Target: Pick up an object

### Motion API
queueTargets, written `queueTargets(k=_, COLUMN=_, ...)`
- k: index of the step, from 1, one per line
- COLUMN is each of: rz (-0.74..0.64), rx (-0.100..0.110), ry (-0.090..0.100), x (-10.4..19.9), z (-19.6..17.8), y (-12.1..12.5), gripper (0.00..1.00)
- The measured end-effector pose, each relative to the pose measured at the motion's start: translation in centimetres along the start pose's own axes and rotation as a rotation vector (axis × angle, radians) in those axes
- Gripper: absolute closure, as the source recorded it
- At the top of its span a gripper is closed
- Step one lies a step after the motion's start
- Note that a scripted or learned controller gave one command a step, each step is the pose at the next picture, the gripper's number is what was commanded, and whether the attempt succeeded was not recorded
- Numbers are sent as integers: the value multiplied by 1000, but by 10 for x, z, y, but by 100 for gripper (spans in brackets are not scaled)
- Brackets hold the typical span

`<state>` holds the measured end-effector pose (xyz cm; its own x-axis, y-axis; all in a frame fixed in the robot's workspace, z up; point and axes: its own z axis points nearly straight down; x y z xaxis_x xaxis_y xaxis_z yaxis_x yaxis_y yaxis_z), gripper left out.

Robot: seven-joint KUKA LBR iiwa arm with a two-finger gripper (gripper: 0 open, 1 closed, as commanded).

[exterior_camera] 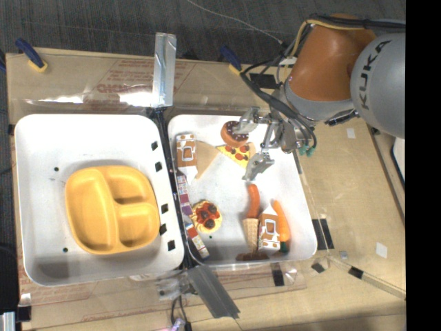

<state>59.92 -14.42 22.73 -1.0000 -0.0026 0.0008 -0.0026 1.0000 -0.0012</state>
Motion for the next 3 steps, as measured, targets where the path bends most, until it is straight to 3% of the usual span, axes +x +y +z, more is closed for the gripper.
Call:
queueTargets(k=1, rz=18, rx=0, ry=-4, x=54, z=134, y=-15, gripper=0)
queueTargets(k=2, rz=79, rx=0, ry=-11, x=118, z=133, y=-41, gripper=0)
queueTargets(k=3, rz=13, rx=0, ry=-7, x=7, z=133, y=27, gripper=0)
